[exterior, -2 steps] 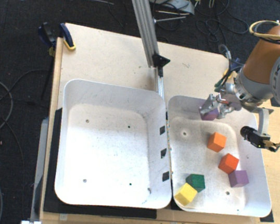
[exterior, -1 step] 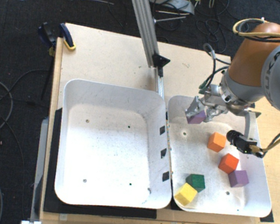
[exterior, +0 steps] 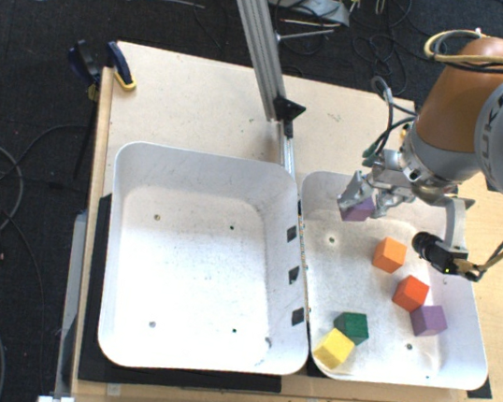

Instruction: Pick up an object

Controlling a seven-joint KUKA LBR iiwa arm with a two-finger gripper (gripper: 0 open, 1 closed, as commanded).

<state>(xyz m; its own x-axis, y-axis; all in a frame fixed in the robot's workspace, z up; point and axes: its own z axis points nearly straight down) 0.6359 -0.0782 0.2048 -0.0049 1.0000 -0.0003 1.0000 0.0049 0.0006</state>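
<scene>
A small purple block [exterior: 357,210] is seen clamped between the fingers of the gripper [exterior: 362,203], above the far left part of the right bin [exterior: 471,358]. The lifting step is judged under way; next, a steady rise is called for, clear of the orange cube [exterior: 390,255].

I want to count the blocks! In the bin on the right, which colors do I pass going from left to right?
Yellow block → green block → orange block → red-orange block → purple block. One more purple block sits up at the robot's hand, about level with the yellow one, so I left it out.
</scene>
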